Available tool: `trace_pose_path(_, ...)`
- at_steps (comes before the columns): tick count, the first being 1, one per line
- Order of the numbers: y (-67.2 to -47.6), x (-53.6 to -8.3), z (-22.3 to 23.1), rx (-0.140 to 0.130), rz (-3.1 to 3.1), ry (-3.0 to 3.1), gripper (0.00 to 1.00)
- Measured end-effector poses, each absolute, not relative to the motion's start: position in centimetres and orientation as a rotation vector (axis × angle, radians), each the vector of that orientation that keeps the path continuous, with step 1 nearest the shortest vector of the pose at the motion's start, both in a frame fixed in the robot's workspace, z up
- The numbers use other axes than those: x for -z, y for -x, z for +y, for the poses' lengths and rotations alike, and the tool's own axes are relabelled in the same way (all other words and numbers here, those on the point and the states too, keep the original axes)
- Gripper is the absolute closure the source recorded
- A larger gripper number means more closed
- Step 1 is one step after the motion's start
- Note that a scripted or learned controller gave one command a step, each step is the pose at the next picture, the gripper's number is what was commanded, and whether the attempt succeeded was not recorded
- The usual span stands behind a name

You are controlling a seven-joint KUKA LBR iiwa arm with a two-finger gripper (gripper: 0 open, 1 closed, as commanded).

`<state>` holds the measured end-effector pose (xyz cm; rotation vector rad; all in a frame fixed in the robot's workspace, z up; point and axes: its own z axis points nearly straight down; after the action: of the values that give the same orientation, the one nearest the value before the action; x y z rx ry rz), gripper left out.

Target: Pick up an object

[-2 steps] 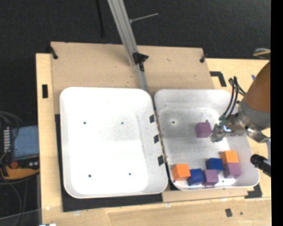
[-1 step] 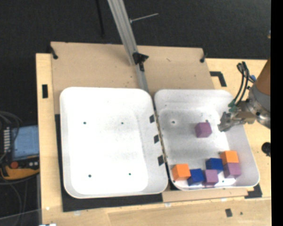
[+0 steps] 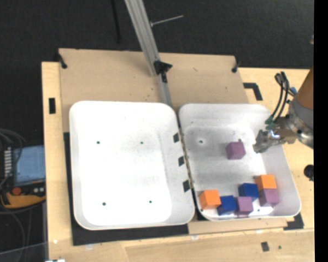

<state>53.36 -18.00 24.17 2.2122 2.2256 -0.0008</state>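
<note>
A purple cube (image 3: pixel 235 149) sits alone near the middle of the right bin (image 3: pixel 208 124). Along that bin's front edge lie an orange block (image 3: pixel 210 198), two blue blocks (image 3: pixel 227 204) (image 3: pixel 248 190), a purple block (image 3: pixel 245 204), another orange block (image 3: pixel 267 182) and a purple one (image 3: pixel 270 196) beneath it. My gripper (image 3: pixel 262 142) hangs over the right side of the right bin, just right of the lone purple cube and apart from it. Nothing shows between its fingers.
The left bin (image 3: pixel 126 162) lies beside the right one. A slanted metal rail (image 3: pixel 145 37) runs from the top of the view down to the gap between the bins. Cables and a blue box (image 3: pixel 27 165) sit off the bench's left edge.
</note>
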Motion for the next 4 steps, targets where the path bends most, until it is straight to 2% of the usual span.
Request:
trace_pose_path(2,-56.1,-25.6,-7.0,-0.005,2.229,-2.211,1.0)
trace_pose_path(3,-57.0,-24.1,-1.5,0.001,2.23,-2.215,1.0)
trace_pose_path(4,-59.1,-24.6,3.9,-0.004,2.23,-2.212,1.0)
